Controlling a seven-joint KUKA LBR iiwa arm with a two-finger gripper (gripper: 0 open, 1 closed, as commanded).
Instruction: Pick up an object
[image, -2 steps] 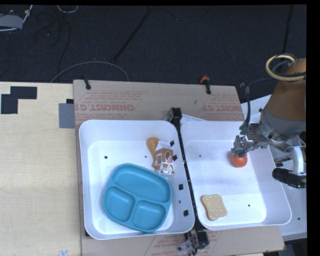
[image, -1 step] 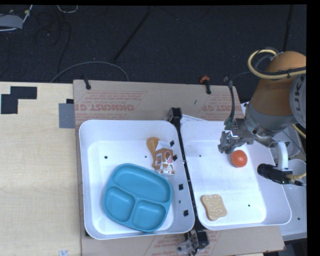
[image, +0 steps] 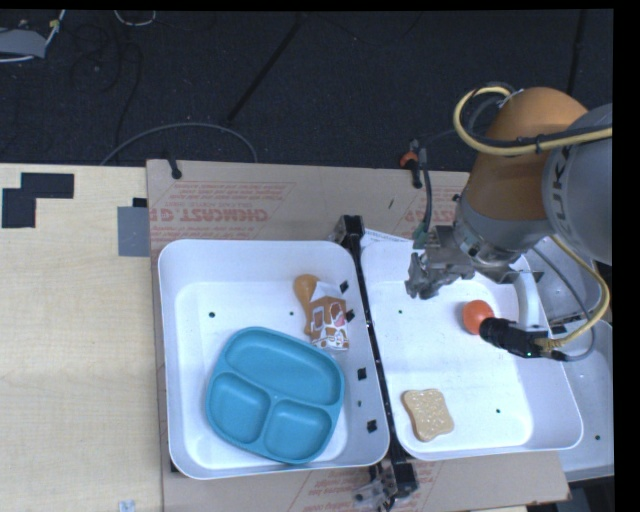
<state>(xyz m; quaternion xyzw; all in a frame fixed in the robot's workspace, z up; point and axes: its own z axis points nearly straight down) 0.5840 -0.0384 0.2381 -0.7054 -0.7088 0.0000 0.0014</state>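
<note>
Gripper (image: 422, 283) hangs over the right bin (image: 480, 385), at its upper-left part near the divider btw the two bins; from this angle can't tell how far open it is or whether it has hold of anything.

Candidate objs, right bin: orange ball (image: 474, 314) to the gripper's right, near but apart from it, partly hidden by robot hardware; toast slice (image: 428, 414) lying flat near the bin's front edge, well apart from the gripper.

Left bin (image: 185, 300): blue divided plate (image: 272, 393) w/ three compartments, lying toward the front, slightly tilted; small patterned packet (image: 329, 323) just beyond the plate's far-right rim, by the divider; tan drumstick-shaped piece (image: 306, 291) touching the packet's upper-left side.

Both bins sit on a cardboard sheet (image: 250, 205) on the pale wooden desk (image: 70, 330).
</note>
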